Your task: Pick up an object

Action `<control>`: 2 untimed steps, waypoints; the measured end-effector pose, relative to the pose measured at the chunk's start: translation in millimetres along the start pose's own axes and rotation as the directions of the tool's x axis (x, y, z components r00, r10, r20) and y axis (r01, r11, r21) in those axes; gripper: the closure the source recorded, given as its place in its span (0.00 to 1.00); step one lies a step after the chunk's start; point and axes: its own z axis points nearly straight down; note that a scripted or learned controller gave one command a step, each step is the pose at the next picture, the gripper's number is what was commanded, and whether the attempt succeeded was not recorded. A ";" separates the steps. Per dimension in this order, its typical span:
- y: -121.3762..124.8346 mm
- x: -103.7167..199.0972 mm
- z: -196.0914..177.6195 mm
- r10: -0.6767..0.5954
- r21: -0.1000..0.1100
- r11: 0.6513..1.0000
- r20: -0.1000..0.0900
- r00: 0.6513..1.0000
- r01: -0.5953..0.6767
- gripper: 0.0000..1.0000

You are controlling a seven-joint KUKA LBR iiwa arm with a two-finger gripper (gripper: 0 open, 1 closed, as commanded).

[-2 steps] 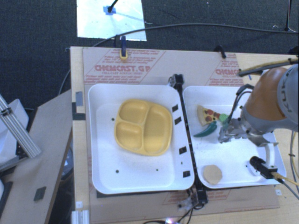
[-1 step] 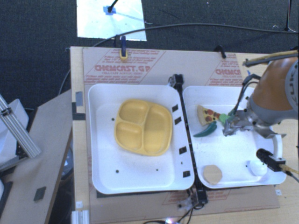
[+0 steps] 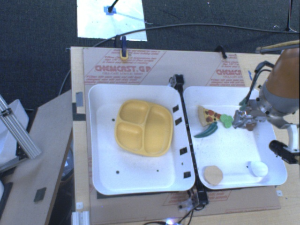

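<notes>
Danger: fingers [image 3: 243, 120] sit low in the right bin [image 3: 276, 139], at the middle right of the frame, just beside the green toy [image 3: 227, 121]. They could bump it and push it away.
Cause: small toys lie close together here, so a grab may land between them and catch nothing.
Fingers: shiny metal, and I cannot tell if they are apart or closed. A small brown bit [image 3: 251, 125] shows just beside them, but I cannot tell if it is held.
Pizza slice [image 3: 206, 115]: flat triangle toy, yellow with red dots, to the left of the fingers. It looks thin and hard to get under.
Green pod [image 3: 206, 131]: long, curved and dark green, just below the pizza slice. It may roll or spin if touched on one end.
Cookie [image 3: 213, 175]: round, flat and tan, at the lower left of the right bin, well away from the fingers.
White ball [image 3: 258, 168]: smooth and round, at the lower right of the bin. It is hard to spot on white and may roll off.
Yellow plate [image 3: 144, 127]: smooth plastic with three dips and round corners, alone in the left bin [image 3: 101, 172]. Too wide for a grab, I think.
Bins: white, shallow, smooth inside, so toys can slide.
Bench [image 3: 154, 64]: brown paper cover with red letters.
Arm [image 3: 286, 78]: orange and grey, at the right edge of the frame.
</notes>
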 end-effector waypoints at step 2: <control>22.6 58.6 -8.8 -0.005 0.005 1.000 -0.003 1.000 0.005 1.00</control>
